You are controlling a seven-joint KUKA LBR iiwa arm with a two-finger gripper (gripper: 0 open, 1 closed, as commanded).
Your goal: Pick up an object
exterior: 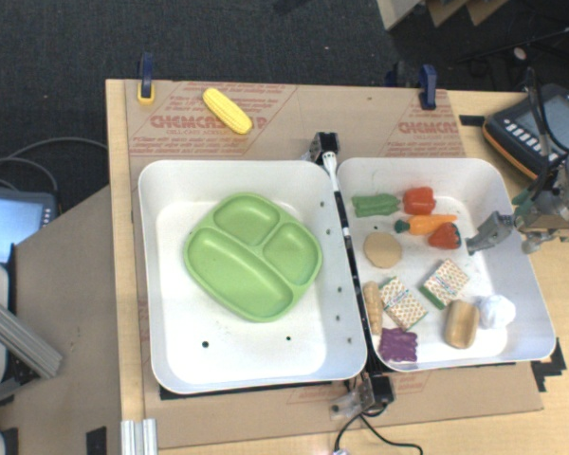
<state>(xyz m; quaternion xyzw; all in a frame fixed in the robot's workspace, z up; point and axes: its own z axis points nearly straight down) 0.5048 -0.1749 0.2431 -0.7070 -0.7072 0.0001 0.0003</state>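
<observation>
The right bin (526, 297) holds several toy foods. A green piece (375, 204), a red tomato (418, 199), an orange carrot (425, 224) and a red pepper (444, 236) lie at the back. Further forward are a tan round cookie (382, 250), two checkered packets (404, 301) (447, 281), a bread roll (461, 322), a white ball (496, 311), a purple piece (397, 345) and a breadstick (373, 306). My gripper (490, 234) hangs over the bin's right side, just right of the red pepper, with nothing visibly held.
A green divided plate (252, 254) lies in the left bin (171, 339). A yellow corn cob (227, 110) rests on the cardboard behind the bins. A dark device (522, 136) sits at the back right, beside the arm.
</observation>
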